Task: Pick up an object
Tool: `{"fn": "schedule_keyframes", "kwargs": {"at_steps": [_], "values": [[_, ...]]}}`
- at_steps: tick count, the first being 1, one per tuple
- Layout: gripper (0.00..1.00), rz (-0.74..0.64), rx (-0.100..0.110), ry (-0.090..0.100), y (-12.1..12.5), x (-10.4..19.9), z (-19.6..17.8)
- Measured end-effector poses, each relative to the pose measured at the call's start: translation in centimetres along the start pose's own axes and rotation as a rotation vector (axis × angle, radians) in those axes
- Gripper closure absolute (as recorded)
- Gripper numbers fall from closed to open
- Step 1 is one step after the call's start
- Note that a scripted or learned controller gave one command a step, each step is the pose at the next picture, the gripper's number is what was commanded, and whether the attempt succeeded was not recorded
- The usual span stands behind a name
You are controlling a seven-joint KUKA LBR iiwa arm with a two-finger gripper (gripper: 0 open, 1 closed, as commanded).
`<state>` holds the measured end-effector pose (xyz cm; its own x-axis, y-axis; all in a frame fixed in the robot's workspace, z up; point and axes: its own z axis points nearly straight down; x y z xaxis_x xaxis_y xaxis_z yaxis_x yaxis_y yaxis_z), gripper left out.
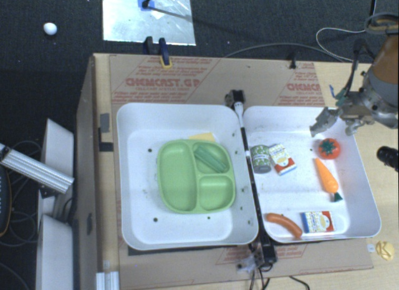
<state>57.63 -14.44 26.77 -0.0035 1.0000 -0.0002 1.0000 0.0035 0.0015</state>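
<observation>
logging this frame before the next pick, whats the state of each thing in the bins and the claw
claw: open, above the right bin's far edge, holding nothing
tomato: loose, just below the claw
carrot: lying flat
can: lying on its side, touching the small carton
small carton: lying flat
sausage: lying near the front wall
flat box: lying face up
green tray: flat in the left bin, right way up

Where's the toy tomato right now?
The toy tomato lies in the right bin, near its far right corner, just above the carrot and below the end effector.
</observation>
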Motion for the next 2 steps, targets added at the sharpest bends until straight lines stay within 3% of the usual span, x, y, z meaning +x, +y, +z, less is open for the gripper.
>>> {"fn": "schedule_keyframes", "kwargs": {"at_steps": [1, 2], "values": [[0.0, 0.003, 0.002, 0.0, -0.3, -3.7, 9.8], [0.0, -0.001, 0.002, 0.002, 3.5, -2.2, 18.5]]}}
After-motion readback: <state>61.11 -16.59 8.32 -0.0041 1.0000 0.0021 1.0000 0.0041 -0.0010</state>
